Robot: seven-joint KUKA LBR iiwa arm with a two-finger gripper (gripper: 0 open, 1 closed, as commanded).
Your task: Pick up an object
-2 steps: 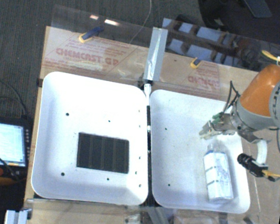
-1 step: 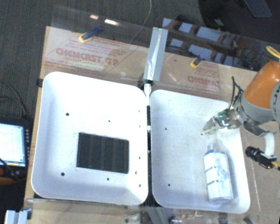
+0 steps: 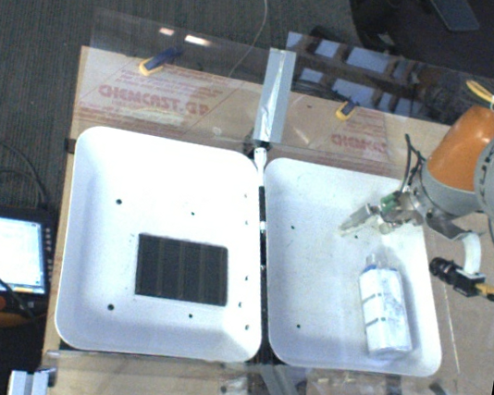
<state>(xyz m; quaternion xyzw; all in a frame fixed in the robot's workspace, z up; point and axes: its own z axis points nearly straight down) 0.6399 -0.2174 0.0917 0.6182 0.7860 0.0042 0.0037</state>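
A white bottle (image 3: 385, 309) with a pale printed label lies on its side in the right bin (image 3: 309, 277), near the front right corner. A flat dark ribbed rectangle (image 3: 182, 270) rests on the floor of the left bin (image 3: 109, 178). My gripper (image 3: 365, 221) hangs over the back right part of the right bin, up and a little left of the bottle's cap and apart from it. Its fingers stand open with nothing between them. The grey arm with its orange band (image 3: 461, 153) comes in from the right.
A handheld control unit with a lit screen (image 3: 7, 255) lies on the floor left of the bench. Cables (image 3: 459, 274) hang by the right bin's right wall. A metal bracket (image 3: 274, 98) stands behind the ridge between the bins.
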